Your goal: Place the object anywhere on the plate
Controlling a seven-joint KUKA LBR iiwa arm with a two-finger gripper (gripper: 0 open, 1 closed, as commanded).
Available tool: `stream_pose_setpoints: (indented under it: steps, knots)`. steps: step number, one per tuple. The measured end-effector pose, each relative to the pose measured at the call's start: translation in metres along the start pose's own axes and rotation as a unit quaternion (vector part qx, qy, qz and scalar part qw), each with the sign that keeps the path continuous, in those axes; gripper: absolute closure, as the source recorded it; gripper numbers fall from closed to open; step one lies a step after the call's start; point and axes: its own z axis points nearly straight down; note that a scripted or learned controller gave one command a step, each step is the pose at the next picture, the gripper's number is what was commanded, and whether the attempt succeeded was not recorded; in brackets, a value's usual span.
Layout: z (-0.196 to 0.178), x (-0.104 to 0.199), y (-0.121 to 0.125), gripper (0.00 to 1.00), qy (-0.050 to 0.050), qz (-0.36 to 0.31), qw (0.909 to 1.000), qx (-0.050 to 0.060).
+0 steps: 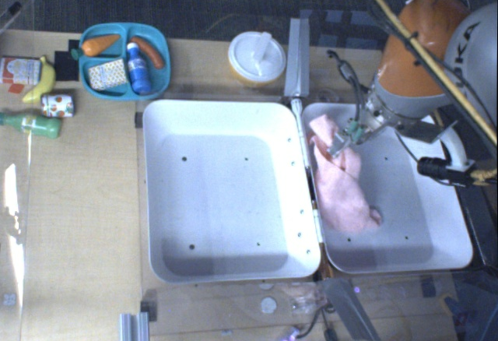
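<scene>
A pink cloth (342, 195) lies crumpled along the left side of the right bin (436, 254). My gripper (343, 142) hangs right over the cloth's upper end and seems to touch it. The arm comes in from the upper right. The plate (117, 95) is a blue divided dish on the bench at the far upper left, beyond the left bin (226, 191). It holds a toy carrot (101, 44), a sausage, a blue bottle (138, 67) and a waffle-like piece.
A white round lid (257, 57) sits behind the bins near the divider. Left of the plate lie a banana (43, 81), a small can (58, 105), a green bottle (35, 125) and a red-and-white box (19, 71). A thin rod crosses above the arm.
</scene>
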Motion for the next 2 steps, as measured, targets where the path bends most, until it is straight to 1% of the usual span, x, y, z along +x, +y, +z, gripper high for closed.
stream_pose_setpoints:
  steps: [1, 2]
  knots:
    - [-0.008, 0.057, 0.004, 1.00, 0.000, -0.199, 0.9801, -0.001]
    - [-0.008, 0.098, 0.004, 1.00, 0.000, -0.388, 0.9215, 0.000]
